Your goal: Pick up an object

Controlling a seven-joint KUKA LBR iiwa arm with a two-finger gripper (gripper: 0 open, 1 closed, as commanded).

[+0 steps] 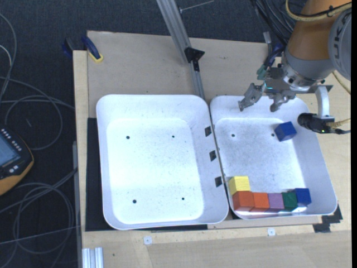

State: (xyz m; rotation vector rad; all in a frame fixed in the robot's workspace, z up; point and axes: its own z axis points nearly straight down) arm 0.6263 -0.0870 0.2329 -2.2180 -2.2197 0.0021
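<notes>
**Blue cube loose in the right bin, my pincer spread above the far rim**

A blue cube [285, 130] lies alone in the upper right part of the right bin [262, 149], tilted, touching nothing else. My pincer [262, 101] hangs just up and left of it, over the bin's far rim, fingers apart with nothing between them. Along the bin's near edge sits a row of cubes: yellow [239, 183], red [242, 200], orange [260, 200], purple [276, 201], green [289, 200], another blue [303, 195]. The left bin [156, 161] fills the frame's middle left.
</notes>
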